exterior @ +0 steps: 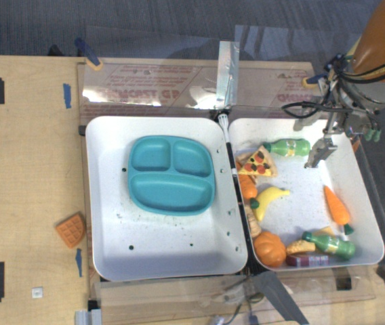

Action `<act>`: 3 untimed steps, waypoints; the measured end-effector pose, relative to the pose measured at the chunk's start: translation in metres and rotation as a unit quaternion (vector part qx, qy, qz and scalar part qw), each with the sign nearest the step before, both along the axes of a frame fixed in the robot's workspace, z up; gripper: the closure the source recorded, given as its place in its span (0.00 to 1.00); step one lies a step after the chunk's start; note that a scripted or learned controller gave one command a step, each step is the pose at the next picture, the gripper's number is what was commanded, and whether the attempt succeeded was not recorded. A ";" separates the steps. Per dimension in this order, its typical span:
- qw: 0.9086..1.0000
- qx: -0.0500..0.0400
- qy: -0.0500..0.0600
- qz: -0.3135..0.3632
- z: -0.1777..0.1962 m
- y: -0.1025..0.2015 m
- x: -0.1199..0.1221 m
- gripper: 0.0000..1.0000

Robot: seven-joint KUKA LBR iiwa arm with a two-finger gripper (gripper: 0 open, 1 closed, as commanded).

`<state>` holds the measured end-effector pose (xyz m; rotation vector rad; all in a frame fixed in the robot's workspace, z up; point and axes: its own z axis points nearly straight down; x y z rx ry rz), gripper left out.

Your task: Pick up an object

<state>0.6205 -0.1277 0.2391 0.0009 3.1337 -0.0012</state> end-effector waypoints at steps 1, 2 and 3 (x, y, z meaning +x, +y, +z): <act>1.000 0.000 0.005 0.022 -0.082 -0.053 -0.027 0.00; 1.000 -0.001 -0.002 -0.010 -0.149 -0.096 -0.040 0.00; 1.000 -0.001 -0.001 -0.001 -0.150 -0.096 -0.072 0.00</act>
